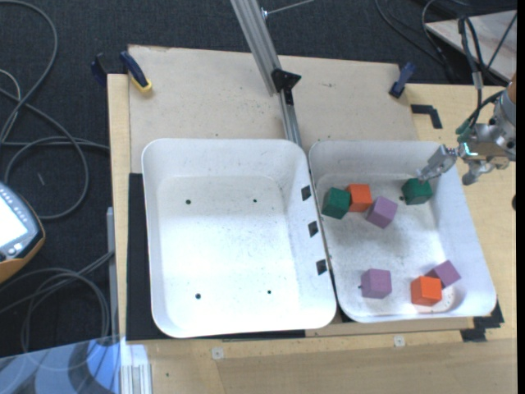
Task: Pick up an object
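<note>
The right bin [472, 245] holds several small blocks. A dark green block [417, 191] lies near its far right corner. A second green block [336, 203], an orange block [359, 197] and a purple block [381, 212] cluster near the bin's far left. Near the front lie a purple block [376, 283], an orange block [426, 290] and another purple block [445, 273]. My gripper [454, 171] hangs over the bin's far right rim, open, with nothing between its fingers. Its left finger [434, 167] ends just above and to the right of the dark green block.
The left bin [164, 245] sits beside the right one, with a divider edge [316, 228] between them. A metal pole [262, 39] slants over the back of the bench. Clamps [135, 71] sit at the board's far corners.
</note>
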